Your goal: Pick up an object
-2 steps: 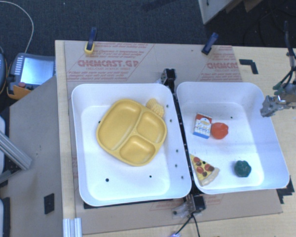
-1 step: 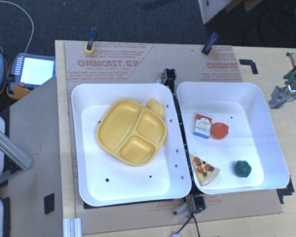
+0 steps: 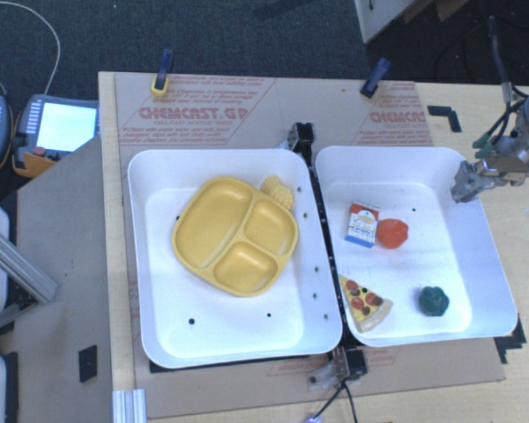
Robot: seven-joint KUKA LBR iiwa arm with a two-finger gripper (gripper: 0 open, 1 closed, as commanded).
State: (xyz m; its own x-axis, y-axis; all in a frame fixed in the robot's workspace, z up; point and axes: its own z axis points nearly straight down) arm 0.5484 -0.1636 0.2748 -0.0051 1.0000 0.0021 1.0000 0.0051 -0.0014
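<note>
The right bin [image 3: 476,236] holds a small carton with a red top [image 3: 362,225], a red-orange ball [image 3: 392,233], a pizza slice toy [image 3: 366,301] and a dark green lump [image 3: 434,300]. In the left bin [image 3: 150,245] lies a yellow divided plate [image 3: 237,234] with a yellow corn-like piece [image 3: 279,191] at its far right edge. My gripper [image 3: 467,183] hangs over the far right rim of the right bin, well to the right of the carton and ball. I see nothing held in it.
The two bins meet along a black seam with clamps [image 3: 301,136] at both ends. Brown board [image 3: 247,104] lies under them, held by blue clips [image 3: 163,70]. A tablet [image 3: 63,127] and cables sit off the bench at the left.
</note>
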